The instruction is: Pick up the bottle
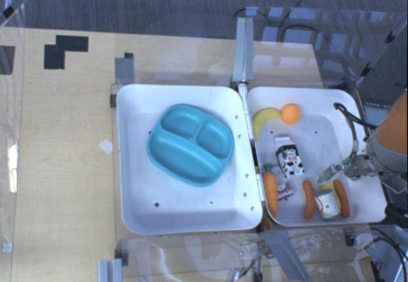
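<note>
White plastic bottle (289, 161) lies flat in the right bin (319, 122), probably light, stiff, slick; grab across its middle. Gripper (339, 172) sits near it; grip state: can't tell.

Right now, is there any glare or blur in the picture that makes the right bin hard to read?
In the camera view, light is even and soft; the white bins show only faint shadows. Clear panels behind the right bin throw pale reflections. The bottle looks small and slightly soft, its label unreadable.
</note>
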`<act>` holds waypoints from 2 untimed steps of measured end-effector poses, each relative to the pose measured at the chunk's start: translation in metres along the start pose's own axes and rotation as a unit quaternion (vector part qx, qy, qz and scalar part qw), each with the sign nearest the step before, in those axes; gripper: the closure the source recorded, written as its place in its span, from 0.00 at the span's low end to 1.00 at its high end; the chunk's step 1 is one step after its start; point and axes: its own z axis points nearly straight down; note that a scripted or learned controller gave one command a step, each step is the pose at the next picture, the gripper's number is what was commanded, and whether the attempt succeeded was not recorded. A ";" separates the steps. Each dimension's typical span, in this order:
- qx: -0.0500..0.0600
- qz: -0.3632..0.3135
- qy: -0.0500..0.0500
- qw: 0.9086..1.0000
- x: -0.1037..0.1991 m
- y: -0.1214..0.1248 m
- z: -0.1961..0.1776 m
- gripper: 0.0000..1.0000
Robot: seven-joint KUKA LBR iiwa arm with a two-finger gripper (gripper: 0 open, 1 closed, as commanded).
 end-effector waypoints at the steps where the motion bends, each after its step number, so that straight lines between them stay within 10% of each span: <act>1: -0.005 -0.118 -0.004 0.993 0.040 0.006 0.012 0.00; 2: -0.005 -0.125 -0.003 0.992 -0.001 -0.001 0.013 0.00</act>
